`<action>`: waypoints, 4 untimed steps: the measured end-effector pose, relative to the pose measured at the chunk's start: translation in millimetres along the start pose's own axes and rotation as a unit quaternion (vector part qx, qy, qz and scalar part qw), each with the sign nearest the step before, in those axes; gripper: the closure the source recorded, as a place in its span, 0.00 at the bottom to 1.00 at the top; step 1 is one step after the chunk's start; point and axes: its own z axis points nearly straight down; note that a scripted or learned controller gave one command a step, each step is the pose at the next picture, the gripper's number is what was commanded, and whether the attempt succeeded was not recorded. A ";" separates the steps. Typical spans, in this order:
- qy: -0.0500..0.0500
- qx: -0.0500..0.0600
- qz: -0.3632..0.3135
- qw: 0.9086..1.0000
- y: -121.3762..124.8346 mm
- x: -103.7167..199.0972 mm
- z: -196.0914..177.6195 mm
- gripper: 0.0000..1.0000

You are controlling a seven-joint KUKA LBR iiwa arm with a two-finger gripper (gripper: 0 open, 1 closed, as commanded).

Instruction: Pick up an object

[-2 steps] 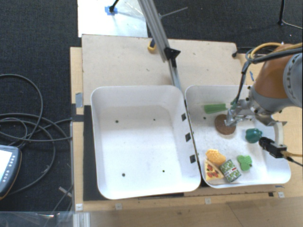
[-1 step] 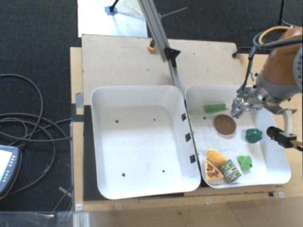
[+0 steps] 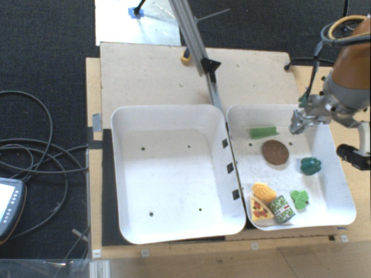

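The right bin (image 3: 342,210) holds several small items. A green block (image 3: 264,132) lies near its far wall, with a brown round disc (image 3: 275,153) just in front of it. A dark teal piece (image 3: 311,165) sits toward the right wall. Near the front lie a yellow corn-like piece (image 3: 264,191), a pizza-slice piece (image 3: 259,209), a small green-labelled can (image 3: 282,208) and a light green piece (image 3: 299,198). My gripper (image 3: 299,123) hangs above the bin's far right part, right of the green block and up-right of the brown disc. Nothing shows between its fingers.
The left bin (image 3: 124,172) stands beside the right one, sharing a raised middle edge. A slanted metal pole (image 3: 194,33) crosses above the bench from the top. Cables (image 3: 35,149) and a tablet (image 3: 8,204) lie on the floor at the left.
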 end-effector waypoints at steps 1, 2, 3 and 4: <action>0.000 0.000 0.000 1.000 1.9 -0.4 -46.9 1.00; 0.002 0.003 -0.003 1.000 8.1 56.6 -29.4 1.00; 0.002 0.003 -0.003 1.000 5.5 116.2 -14.6 1.00; 0.002 0.004 -0.003 1.000 9.1 175.4 0.0 1.00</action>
